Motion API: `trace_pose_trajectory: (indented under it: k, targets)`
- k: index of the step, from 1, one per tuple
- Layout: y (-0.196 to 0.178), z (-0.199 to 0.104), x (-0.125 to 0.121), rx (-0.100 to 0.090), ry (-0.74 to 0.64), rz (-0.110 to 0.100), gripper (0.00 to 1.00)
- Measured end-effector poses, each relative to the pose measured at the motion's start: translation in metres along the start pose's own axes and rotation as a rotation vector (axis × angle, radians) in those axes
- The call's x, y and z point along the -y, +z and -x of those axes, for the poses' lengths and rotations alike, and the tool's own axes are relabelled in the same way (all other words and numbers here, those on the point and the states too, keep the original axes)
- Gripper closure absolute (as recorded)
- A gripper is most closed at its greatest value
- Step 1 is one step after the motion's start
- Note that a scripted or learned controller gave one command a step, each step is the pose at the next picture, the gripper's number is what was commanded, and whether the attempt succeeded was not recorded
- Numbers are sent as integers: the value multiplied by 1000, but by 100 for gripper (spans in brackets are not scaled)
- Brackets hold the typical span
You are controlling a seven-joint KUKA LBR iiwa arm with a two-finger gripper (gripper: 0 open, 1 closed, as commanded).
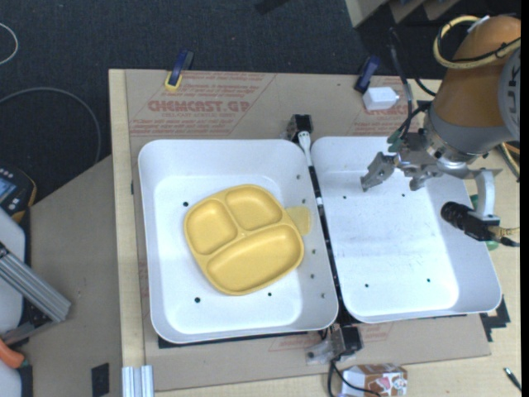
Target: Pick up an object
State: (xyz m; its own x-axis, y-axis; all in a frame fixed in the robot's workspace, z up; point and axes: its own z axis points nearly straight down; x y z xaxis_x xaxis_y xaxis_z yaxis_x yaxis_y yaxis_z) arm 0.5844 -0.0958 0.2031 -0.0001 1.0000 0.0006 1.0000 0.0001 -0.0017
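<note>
Gripper [395, 173] open, fingers spread wide, holding nothing, up over the far part of the right bin [413, 292]. Yellow plate [242, 238] with three sections lying flat in the left bin [157, 222], well apart.

We see a yellow divided plate [243, 238] of smooth plastic with a soft sheen, lying in the left bin [165, 304]. Both that bin and the right bin [471, 292] look like thin white moulded plastic, smooth and faintly glossy. The bench [124, 180] is topped with matt brown cardboard, printed in red along its far edge. The gripper [395, 174] looks like dull grey metal.
</note>
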Motion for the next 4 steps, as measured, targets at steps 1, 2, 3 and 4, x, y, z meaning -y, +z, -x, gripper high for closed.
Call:
trace_pose_trajectory:
  k: [1, 2, 3, 4]
  targets:
    - [-144, -38, 62, 0, -5, 15, 0]
    - [-251, -87, 106, -1, -7, 16, 0]
    - [-255, -84, 104, 2, -2, 8, 100]
    - [-195, -145, 106, 0, -6, -6, 100]
